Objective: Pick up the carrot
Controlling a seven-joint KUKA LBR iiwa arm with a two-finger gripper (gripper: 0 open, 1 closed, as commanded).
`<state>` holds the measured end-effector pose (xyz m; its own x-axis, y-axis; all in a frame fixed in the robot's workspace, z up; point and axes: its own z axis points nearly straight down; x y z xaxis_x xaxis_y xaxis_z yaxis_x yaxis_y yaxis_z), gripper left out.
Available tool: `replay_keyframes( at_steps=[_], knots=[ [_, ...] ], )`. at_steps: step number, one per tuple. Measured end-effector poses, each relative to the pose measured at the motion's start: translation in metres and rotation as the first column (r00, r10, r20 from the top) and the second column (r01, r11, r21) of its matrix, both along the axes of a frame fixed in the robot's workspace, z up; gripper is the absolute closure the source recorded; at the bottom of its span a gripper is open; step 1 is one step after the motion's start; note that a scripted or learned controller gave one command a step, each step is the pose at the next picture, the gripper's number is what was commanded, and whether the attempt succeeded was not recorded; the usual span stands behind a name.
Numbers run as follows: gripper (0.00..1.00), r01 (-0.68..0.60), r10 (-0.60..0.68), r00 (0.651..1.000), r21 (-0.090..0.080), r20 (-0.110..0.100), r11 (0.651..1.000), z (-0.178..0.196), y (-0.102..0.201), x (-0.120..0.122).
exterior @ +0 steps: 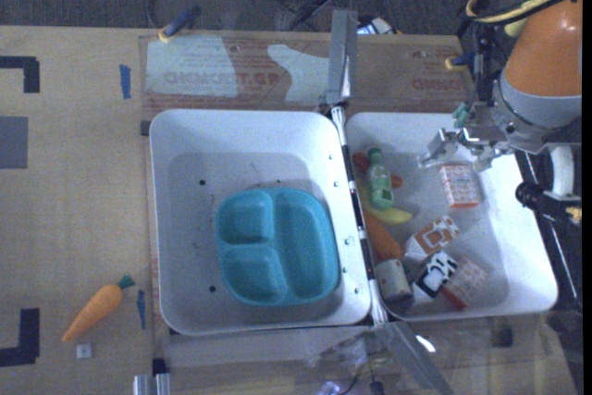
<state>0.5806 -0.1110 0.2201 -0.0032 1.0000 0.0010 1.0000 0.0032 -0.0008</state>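
An orange carrot lies in the right bin against its left wall, between a yellow banana and a grey can. A second carrot, with a green top, lies on the bench outside the bins at the lower left. My gripper hangs over the back of the right bin, just above a pink and white carton. It is open with nothing between its fingers, and it is up and to the right of the carrot in the bin.
The right bin also holds a green bottle, an orange and white carton, a black and white box and a pale pink box. A blue divided tray sits in the left bin.
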Motion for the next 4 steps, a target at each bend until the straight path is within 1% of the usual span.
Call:
replay_keyframes(
  at_steps=[1, 2, 3, 4],
  knots=[
    [0.00, -0.298, 0.298, 0.954, 0.000, 0.000, 0.954, -0.077, 0.009, -0.034],
    [0.00, -0.569, 0.569, 0.822, -0.009, 0.016, 0.822, -0.128, -0.013, -0.070],
    [0.00, -0.703, 0.703, 0.711, -0.005, 0.004, 0.711, 0.040, -0.058, -0.047],
    [0.00, -0.856, 0.857, 0.516, -0.024, 0.011, 0.516, -0.106, -0.023, -0.062]
  ],
)
